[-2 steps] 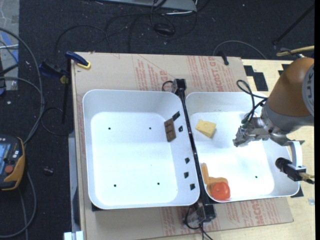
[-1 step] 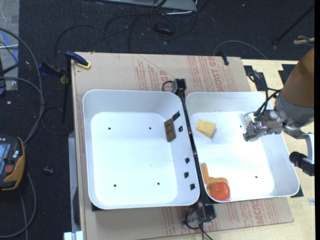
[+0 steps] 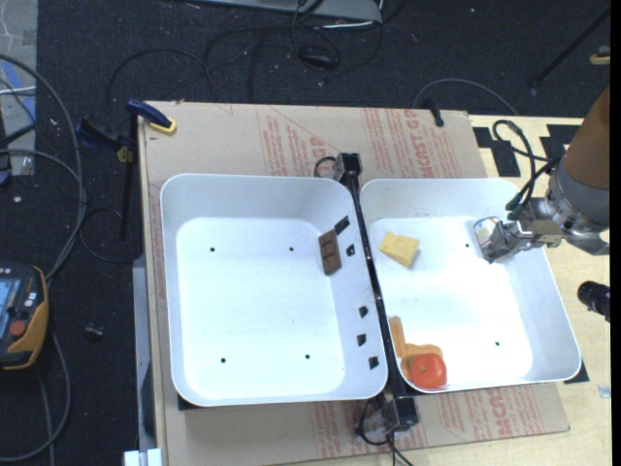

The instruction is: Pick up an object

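While the two-finger gripper (image 3: 490,239) hovers over the right white plastic bin (image 3: 543,289), finger state not discernible, a pale yellow foam-like wedge (image 3: 400,249) lies left of it, far side. It looks light, soft and easily pinched across its flat flanks. A red tomato-like ball (image 3: 426,368) sits near-left. The bench is cardboard-topped (image 3: 252,134), on dark carpet.

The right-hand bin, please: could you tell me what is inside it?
The right-hand bin holds a yellow block near its far left and a red ball with an orange piece at its near-left corner. The gripper covers a patch of floor.
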### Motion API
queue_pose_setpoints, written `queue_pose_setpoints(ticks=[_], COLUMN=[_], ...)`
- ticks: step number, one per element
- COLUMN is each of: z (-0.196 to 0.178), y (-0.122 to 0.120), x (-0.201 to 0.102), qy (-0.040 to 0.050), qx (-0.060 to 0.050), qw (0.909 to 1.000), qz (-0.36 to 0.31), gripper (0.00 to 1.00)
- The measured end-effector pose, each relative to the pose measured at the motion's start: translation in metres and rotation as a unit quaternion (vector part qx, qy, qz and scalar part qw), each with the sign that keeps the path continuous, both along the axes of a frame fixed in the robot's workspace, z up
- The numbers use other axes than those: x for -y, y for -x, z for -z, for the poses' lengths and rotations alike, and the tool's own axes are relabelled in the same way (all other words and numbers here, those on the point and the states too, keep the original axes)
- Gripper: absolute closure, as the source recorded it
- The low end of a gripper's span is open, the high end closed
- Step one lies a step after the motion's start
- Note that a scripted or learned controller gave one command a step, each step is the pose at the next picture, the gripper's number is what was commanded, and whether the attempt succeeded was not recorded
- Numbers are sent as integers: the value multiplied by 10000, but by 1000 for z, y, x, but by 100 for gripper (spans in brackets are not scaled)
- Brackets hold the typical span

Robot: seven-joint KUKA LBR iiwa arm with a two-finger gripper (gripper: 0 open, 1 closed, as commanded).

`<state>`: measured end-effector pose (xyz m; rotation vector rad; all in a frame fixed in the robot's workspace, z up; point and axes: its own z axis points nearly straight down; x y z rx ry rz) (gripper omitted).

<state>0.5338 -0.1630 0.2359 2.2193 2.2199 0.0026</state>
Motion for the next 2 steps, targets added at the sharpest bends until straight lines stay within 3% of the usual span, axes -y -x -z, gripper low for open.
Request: queue_pose_setpoints(ticks=[2], z=[12], y=[-27], x=[-103], qy=[-11], qx=[-17], qw=[10000], qz=[-26], gripper=[100])
